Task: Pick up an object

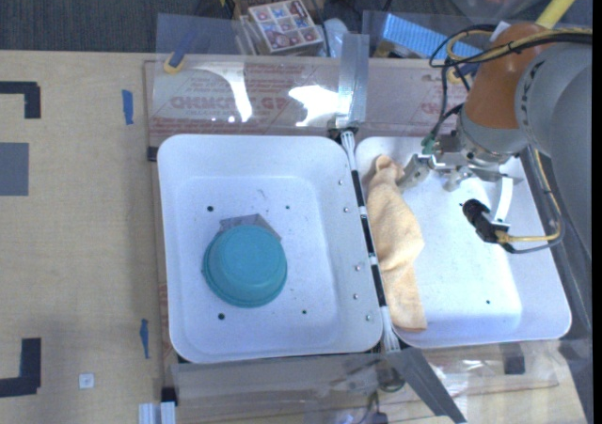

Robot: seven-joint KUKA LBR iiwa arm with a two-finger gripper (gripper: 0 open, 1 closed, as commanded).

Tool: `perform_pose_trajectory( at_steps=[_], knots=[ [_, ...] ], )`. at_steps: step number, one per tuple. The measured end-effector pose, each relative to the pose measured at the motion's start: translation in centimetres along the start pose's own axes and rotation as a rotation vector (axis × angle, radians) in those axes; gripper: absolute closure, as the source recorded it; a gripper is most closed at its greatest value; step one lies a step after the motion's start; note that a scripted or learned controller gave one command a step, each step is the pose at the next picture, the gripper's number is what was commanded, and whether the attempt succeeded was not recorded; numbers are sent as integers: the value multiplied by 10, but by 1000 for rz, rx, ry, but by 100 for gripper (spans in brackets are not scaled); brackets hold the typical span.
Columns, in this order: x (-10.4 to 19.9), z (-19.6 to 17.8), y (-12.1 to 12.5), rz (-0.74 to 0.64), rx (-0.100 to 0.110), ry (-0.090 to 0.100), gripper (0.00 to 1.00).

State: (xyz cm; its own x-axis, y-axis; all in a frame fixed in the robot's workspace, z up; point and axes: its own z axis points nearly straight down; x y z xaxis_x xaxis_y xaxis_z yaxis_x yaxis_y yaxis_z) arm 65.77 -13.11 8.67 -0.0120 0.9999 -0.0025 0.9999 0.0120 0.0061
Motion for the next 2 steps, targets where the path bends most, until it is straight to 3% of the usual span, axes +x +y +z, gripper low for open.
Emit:
perform_pose_trajectory(
  at_steps=[1, 2],
  knots=[
    [-69, -99, -15, -226, -1, -1, 0],
    [14, -43, -26, -420, 4, 3, 0]
  ],
)
